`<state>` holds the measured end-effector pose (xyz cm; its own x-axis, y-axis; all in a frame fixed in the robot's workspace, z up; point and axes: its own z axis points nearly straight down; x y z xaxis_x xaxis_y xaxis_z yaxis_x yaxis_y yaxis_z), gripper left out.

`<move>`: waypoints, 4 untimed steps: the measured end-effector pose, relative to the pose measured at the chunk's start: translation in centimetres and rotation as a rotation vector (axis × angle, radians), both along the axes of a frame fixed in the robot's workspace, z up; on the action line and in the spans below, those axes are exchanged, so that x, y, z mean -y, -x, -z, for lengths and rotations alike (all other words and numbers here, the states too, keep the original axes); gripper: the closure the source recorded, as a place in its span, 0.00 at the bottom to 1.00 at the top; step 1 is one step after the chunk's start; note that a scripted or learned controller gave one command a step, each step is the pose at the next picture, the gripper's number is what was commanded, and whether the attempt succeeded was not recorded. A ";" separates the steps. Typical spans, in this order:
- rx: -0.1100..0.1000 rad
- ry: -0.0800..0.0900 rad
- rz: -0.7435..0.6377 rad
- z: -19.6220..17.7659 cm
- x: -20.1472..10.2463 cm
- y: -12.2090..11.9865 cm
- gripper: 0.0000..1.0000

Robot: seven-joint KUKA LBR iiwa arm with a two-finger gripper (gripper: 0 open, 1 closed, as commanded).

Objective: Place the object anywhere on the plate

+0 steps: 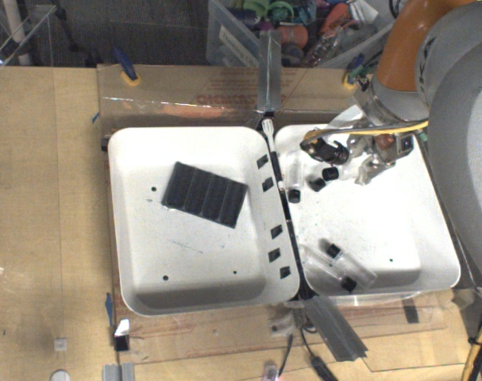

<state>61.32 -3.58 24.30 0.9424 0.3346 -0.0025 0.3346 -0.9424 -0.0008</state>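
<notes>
A dark ribbed rectangular plate (205, 194) lies flat in the left bin (137, 284), slightly turned. In the right bin (399, 236), a small clear object with black ends (337, 263) rests near the front edge, close to the divider. My gripper (321, 177) hangs over the back left part of the right bin, well behind the clear object and to the right of the plate. The grey arm with its orange band (403, 38) comes in from the upper right.
A metal divider with black clips (274, 205) runs between the two bins. Behind the bench stands a clear tub of colourful items (296, 10). Wooden bench surface (42, 213) extends to the left.
</notes>
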 end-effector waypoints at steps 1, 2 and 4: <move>-0.003 -0.002 0.029 6.0 -1.9 -0.5 1.00; 0.003 0.000 0.140 1.1 -4.9 -0.6 1.00; 0.001 -0.001 0.117 5.9 -8.9 -3.6 1.00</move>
<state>64.93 5.36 18.39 0.9750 0.2222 -0.0011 0.2222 -0.9750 -0.0017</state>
